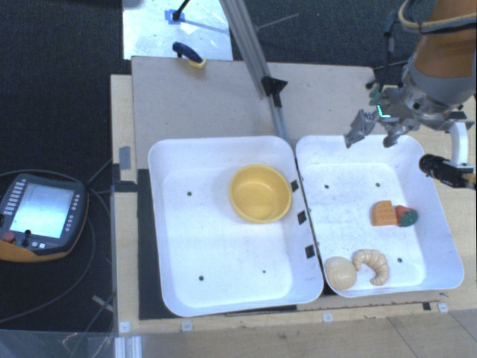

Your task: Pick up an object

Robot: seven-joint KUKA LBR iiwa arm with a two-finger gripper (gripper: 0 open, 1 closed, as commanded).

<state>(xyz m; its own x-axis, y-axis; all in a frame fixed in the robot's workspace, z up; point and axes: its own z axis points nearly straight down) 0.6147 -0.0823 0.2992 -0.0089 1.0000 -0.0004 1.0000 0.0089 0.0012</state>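
Observation:
My gripper [375,132] hangs above the back rim of the right bin [440,215], its two fingers spread open with nothing between them. In that bin lie an orange block with a red and green piece [390,214] at the right, a cream egg-shaped object [340,272] at the front left, and a tan curled shrimp-like piece [373,265] beside it. A yellow bowl [259,192] sits upright in the left bin [194,274], near its back right. The gripper is well above and behind all of these.
A slanted metal pole [253,47] with a black clamp crosses the back of the bench. A teach pendant [39,215] lies off the bench at left. A black and yellow tool [188,53] rests on the cardboard at the back.

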